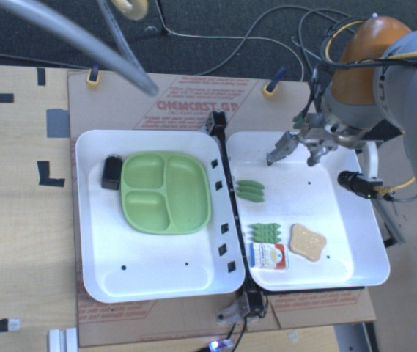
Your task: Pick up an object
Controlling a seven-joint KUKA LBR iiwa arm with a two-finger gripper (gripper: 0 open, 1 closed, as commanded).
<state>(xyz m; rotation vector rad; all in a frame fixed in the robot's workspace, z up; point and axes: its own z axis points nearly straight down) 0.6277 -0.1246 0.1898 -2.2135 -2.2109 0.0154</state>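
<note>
Bins sit side by side on the bench below you: the left bin (91,218) bears a green divided plate (166,193) with a small black block (111,172) touching its left edge. The right bin (355,226) holds two clumps of green pods, one near its left wall (250,190) and one lower (265,232), a red and white packet (269,256) just below that, and a toast slice (308,242) beside it. Your gripper (297,153) hangs over the right bin's bare upper part, fingers spread apart, grasping nothing. You appear to be at the approach step, with nothing yet picked. Next you would likely need to travel toward a chosen item, lower, and close around it.
</note>
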